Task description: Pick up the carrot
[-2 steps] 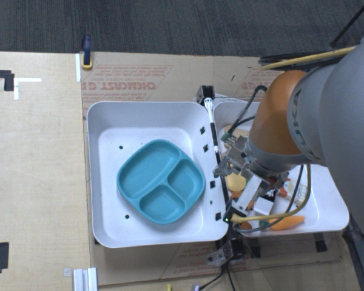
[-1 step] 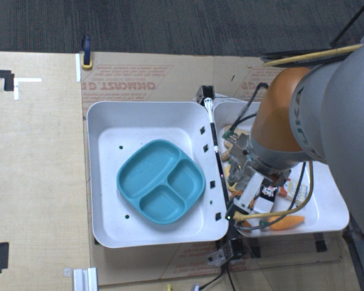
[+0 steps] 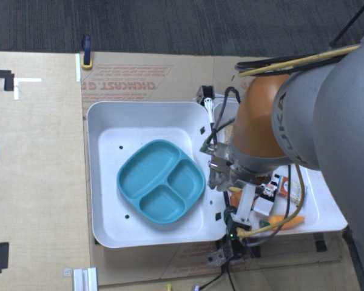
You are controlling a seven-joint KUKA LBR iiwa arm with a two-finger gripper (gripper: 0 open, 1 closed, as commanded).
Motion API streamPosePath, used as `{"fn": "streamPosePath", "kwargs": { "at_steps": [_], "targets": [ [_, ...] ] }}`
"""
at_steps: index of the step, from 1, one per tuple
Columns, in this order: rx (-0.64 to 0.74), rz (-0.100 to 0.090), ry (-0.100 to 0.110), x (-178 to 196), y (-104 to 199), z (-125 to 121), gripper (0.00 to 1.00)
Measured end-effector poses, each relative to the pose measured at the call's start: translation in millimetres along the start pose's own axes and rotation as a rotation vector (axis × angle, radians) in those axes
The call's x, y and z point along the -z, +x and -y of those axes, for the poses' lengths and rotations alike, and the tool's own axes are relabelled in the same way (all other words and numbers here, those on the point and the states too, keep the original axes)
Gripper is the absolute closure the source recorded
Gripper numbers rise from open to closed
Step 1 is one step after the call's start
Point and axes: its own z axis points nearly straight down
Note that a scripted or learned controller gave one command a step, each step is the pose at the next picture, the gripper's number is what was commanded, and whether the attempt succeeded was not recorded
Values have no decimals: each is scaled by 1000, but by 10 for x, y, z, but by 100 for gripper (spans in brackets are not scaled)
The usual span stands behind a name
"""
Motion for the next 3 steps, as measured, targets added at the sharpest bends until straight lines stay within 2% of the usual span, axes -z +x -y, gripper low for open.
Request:
{"fn": "streamPosePath", "kwargs": {
  "at_steps": [1, 2, 3],
  "targets": [
    [0, 3, 3, 80, -7, -13, 100],
    [316, 0, -1, 2, 88, 35, 100],
    [246, 2, 0, -278, 362, 153, 100]
  ]
}}
